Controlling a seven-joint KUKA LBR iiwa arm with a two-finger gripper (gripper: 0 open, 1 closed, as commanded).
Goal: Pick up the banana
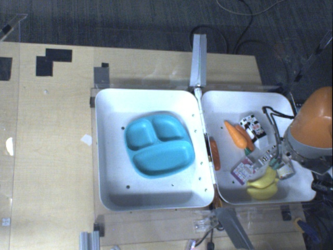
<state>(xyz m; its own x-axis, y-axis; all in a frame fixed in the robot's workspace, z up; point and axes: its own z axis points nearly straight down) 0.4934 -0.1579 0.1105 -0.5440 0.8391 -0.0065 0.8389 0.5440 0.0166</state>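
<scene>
Here the gripper (277, 163) sits low in the right bin (229, 104), its tip just above the one banana (263, 185); I cannot tell how it is set. The banana lies near the bin's front edge, touching a small purple packet (242, 171). One carrot (237, 134) lies slantwise behind, one black-and-white box (252, 126) beside it, and one sausage (214, 152) along the left wall. The left bin (112, 139) holds one blue divided plate (158, 144).

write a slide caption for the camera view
Gripper poised at the banana in the right bin; blue tray in the left bin.
</scene>
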